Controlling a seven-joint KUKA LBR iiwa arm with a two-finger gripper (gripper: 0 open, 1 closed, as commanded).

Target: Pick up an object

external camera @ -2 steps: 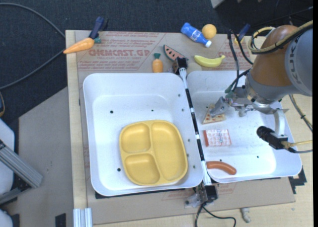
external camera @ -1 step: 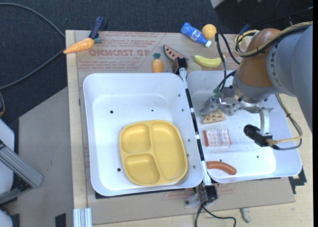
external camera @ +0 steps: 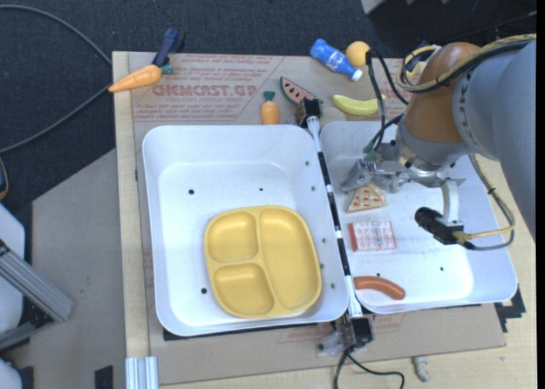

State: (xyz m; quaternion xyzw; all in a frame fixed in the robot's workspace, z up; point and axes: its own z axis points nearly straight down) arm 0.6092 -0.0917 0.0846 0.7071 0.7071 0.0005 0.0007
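Observation:
My gripper [external camera: 371, 176] is down in the right bin [external camera: 477, 281], near its back left corner. Its tip sits just above a toy pizza slice [external camera: 366, 200] lying on the bin floor, and I cannot tell whether it touches the slice. In front of the slice lies a pink-and-white wafer packet [external camera: 372, 236]. A red sausage [external camera: 379, 287] rests near the bin's front left corner. The grey arm with its orange band [external camera: 434, 102] covers the back of this bin.
The left bin [external camera: 170, 174] holds a yellow divided plate [external camera: 262, 260]. Behind the bins lie a carrot [external camera: 136, 79], a small orange toy [external camera: 270, 111], a watermelon slice [external camera: 294, 89], a blue bottle [external camera: 334, 58] and a banana [external camera: 356, 105].

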